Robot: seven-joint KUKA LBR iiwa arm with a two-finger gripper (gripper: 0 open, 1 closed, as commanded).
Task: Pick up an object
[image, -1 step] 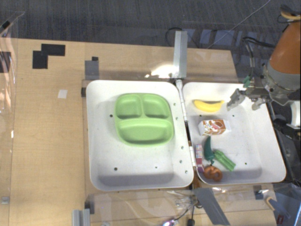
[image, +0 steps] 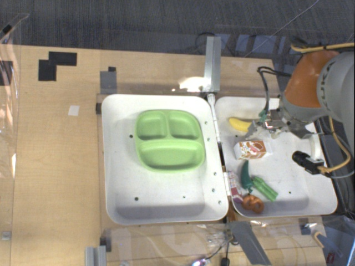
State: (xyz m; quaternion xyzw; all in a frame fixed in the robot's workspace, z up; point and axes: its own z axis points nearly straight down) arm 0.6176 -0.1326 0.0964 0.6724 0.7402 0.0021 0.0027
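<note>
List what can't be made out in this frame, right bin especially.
- Pincer: finger state, hidden under the wrist in the camera view.
- Yellow object: right end covered by the pincer.
- Small packet: print too small to read.
- Brown object: identity unclear, too small at the bin's near edge.

Arm [image: 333, 87]: grey rounded casing with an orange band above the wrist (glossy finish). Black cables loop along its left side. Metallic fittings and a black end-piece sit below.
</note>
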